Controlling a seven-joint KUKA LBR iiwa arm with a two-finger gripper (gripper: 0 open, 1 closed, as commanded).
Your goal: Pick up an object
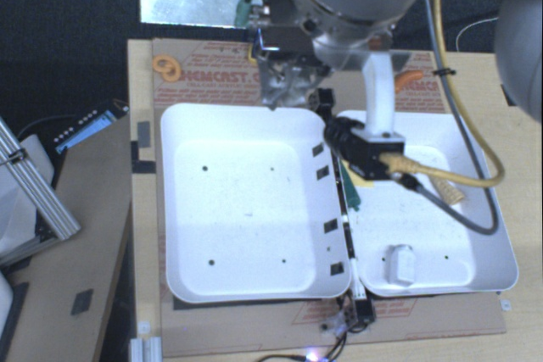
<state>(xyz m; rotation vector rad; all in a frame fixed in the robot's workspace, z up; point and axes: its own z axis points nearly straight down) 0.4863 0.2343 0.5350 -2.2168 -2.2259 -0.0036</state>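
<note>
A: Camera view – where's the gripper (293, 89)?
B: Up at twelve o'clock, over the left bin's (246, 199) far rim; how it's set, I cannot tell.
A: And the objects?
B: All in the right bin (475, 263): white object (400, 264) at six o'clock, green piece (351, 197) at nine, tan piece (450, 191) near centre

The left bin (246, 208) lay open to approach from above. Over the right bin (475, 258), the arm (356, 4), a black cable mount (365, 150) and hoses crowded its far half; a white object (400, 264) sat near the front.
</note>
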